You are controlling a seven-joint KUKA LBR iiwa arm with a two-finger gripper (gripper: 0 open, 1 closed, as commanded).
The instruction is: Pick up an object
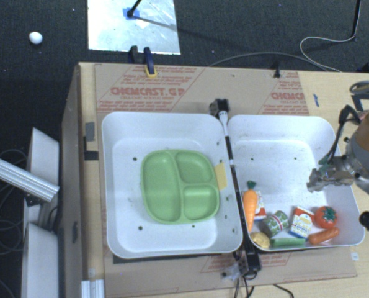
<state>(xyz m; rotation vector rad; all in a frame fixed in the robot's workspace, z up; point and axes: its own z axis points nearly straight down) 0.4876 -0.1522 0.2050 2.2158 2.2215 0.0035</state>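
Take the right bin [277, 138] as your landmark. The gripper [322, 180] sits over this bin's right side, just above the cluster of toy food, with the arm [365, 143] entering from the bin's right edge. You cannot tell from this view whether the fingers are spread or pressed together; the tip is small and dark against the white floor. Nothing is visibly between them.

All candidate objects lie along the bin's near wall. The toy carrot [250, 205] rests at the bin's left side, against the divider, pointing toward the near edge. Just right of the carrot you see a small can [275, 222], then a small carton [301, 223]. A tomato [325, 216] sits further right, below the gripper, with an orange-red sausage-like piece [324, 234] just in front of it. A green stick-shaped item [288, 243] lies along the near wall, beside a yellowish piece [260, 239] in the near left corner.

Left of the landmark bin, the left bin [125, 135] holds a green divided plate [178, 185]. Both bins rest on the cardboard-covered worktop [153, 89].
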